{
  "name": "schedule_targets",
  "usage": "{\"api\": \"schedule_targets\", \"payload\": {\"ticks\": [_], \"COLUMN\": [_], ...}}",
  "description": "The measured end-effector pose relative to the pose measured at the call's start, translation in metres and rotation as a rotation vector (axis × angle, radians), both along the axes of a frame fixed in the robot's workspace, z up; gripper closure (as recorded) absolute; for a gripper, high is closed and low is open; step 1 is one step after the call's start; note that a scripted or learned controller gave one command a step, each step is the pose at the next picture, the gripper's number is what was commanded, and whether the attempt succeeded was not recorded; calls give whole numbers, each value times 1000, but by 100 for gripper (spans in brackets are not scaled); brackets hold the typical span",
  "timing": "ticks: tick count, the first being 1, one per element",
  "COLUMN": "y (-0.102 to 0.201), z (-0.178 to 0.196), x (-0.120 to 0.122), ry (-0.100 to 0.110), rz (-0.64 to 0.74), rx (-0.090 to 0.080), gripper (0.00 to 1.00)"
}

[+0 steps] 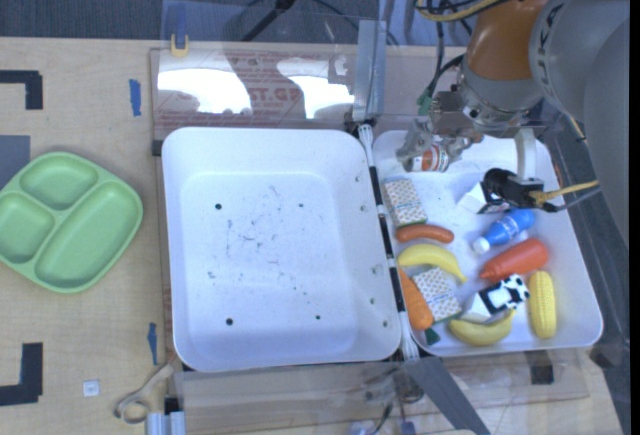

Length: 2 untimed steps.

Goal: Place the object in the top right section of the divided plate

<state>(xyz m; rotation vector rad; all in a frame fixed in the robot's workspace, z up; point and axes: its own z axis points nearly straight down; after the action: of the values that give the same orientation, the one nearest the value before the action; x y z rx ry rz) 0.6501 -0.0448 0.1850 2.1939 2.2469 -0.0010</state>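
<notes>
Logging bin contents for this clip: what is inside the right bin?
The right bin holds toy food: two bananas, a corn cob, a carrot, a blue bottle and wrapped packets. The gripper covers whatever lies beneath it.

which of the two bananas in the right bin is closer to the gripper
The upper banana, lying just below the sausage near the bin's left wall. The other banana curves along the bin's near edge, farther from the gripper.
</notes>
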Motion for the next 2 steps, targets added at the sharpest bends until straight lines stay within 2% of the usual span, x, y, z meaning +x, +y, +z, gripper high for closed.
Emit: {"api": "schedule_targets", "payload": {"ticks": [1,2], "y": [0,1], "z": [0,11], "x": [0,1], "ry": [0,-4], "rz": [0,2], "rx": [0,-1], "gripper": [0,100]}}
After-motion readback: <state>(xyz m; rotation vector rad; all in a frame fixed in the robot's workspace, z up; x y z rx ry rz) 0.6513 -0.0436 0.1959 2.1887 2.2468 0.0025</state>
